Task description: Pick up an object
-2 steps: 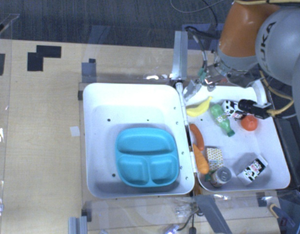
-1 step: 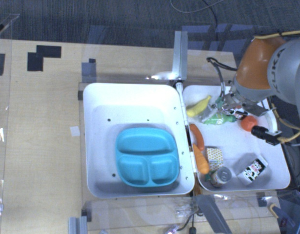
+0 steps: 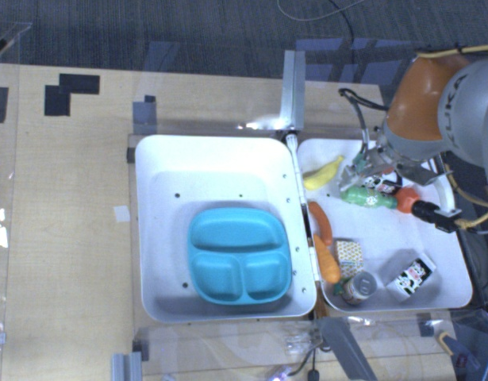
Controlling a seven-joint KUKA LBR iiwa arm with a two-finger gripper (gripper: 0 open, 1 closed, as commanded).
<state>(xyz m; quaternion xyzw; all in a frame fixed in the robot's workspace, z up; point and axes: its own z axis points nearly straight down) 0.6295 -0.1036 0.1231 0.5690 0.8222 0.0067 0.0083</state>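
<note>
Hand (image 3: 369,165) reaches down just above green bottle (image 3: 369,198).

The arm (image 3: 446,94) is cut off by the right edge. The gripper (image 3: 369,167) is largely covered by the wrist above it, so its tip is not clearly seen. The upper side of the green bottle (image 3: 369,198) is overlapped by the gripper. The lower end of the carrot (image 3: 327,262) is hidden in part against the bin wall (image 3: 307,236). The print on the small carton (image 3: 410,276) is too small to be read. The can (image 3: 359,286) is blurred, and its label cannot be made out.
</note>
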